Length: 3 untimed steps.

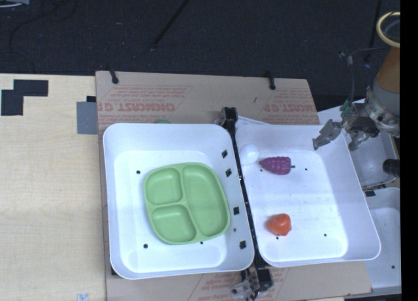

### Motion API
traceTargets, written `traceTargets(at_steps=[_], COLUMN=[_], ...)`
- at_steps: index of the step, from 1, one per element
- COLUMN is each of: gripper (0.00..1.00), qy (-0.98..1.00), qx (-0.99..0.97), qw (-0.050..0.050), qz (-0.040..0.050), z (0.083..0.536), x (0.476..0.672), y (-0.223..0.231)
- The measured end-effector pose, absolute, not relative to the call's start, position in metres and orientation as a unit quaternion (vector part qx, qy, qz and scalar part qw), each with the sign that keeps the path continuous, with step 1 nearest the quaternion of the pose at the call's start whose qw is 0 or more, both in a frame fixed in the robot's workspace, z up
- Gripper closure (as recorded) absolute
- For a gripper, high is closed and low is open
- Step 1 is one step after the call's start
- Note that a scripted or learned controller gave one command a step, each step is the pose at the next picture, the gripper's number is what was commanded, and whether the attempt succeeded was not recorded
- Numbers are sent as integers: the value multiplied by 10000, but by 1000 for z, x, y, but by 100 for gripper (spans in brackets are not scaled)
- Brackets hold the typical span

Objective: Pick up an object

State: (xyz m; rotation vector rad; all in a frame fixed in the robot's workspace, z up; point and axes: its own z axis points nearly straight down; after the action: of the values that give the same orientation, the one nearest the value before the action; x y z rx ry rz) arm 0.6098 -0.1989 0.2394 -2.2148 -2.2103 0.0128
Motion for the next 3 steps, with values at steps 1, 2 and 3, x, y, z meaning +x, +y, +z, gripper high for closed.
traceTargets(at_steps=[1, 2, 3], gripper=[0, 0, 0], qy=[-7072, -7070, -7077], qx=[-7070, -7072, -7065], qw=[2, 26, 32], qz=[3, 19, 15], z=[248, 200, 138], x=[612, 608, 609], y=[-199, -206, -199])
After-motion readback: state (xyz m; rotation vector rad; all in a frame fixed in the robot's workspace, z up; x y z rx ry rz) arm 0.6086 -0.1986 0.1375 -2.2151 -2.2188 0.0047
